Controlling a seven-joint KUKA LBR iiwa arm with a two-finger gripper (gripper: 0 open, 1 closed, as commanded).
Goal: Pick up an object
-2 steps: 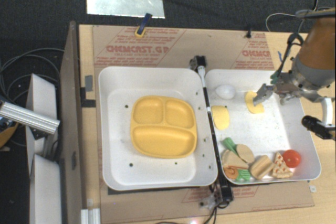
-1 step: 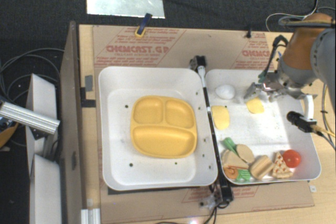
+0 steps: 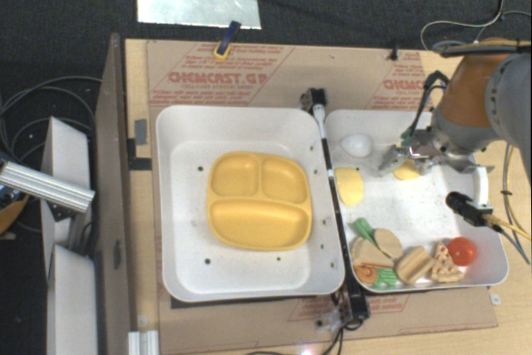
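My gripper (image 3: 406, 155) hangs low over the back of the right bin (image 3: 486, 274), at the end of the grey arm with the orange band. A small yellow piece (image 3: 407, 173) lies right below it, partly covered by it. To its left lie a white egg-shaped object (image 3: 357, 145) and a pale yellow oval piece (image 3: 350, 185). Toy foods crowd the bin's front: a green piece (image 3: 363, 228), bread-like pieces (image 3: 387, 244), a pizza slice (image 3: 445, 262) and a red tomato (image 3: 464, 250).
The left bin (image 3: 179, 204) holds a yellow divided plate (image 3: 258, 200). A black divider rail (image 3: 331, 187) runs between the two bins. Cables lie at the bench's far right.
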